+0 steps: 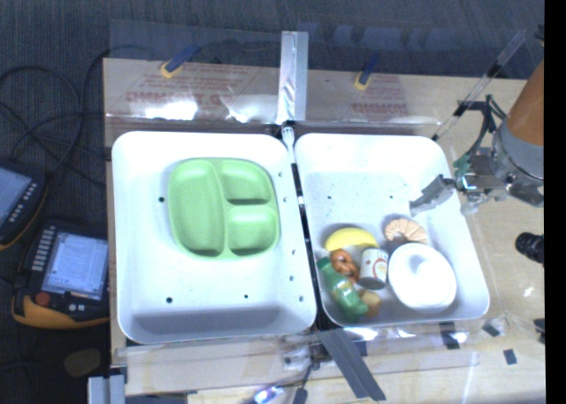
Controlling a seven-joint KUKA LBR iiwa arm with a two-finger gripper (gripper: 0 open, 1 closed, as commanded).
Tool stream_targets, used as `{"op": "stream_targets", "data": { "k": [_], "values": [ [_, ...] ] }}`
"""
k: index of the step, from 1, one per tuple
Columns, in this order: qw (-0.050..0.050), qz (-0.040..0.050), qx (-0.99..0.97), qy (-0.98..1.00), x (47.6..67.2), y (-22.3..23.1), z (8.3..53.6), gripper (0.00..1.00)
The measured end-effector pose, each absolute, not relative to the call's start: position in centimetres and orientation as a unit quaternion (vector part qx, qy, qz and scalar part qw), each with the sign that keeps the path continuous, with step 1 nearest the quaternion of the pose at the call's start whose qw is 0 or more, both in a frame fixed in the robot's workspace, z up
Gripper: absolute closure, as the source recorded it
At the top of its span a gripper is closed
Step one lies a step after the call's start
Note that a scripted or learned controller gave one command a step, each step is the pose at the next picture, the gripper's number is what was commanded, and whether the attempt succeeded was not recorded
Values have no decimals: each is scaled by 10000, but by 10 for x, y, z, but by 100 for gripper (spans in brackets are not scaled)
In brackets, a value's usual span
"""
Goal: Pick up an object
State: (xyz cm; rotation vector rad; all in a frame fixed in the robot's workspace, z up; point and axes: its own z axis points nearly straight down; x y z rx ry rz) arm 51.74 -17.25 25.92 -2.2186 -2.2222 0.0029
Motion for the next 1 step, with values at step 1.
{"op": "stream_targets", "data": {
  "k": [1],
  "values": [
    [-15, 2, -6732, -7395, 514, -222, 293, 0]
  ]
}}
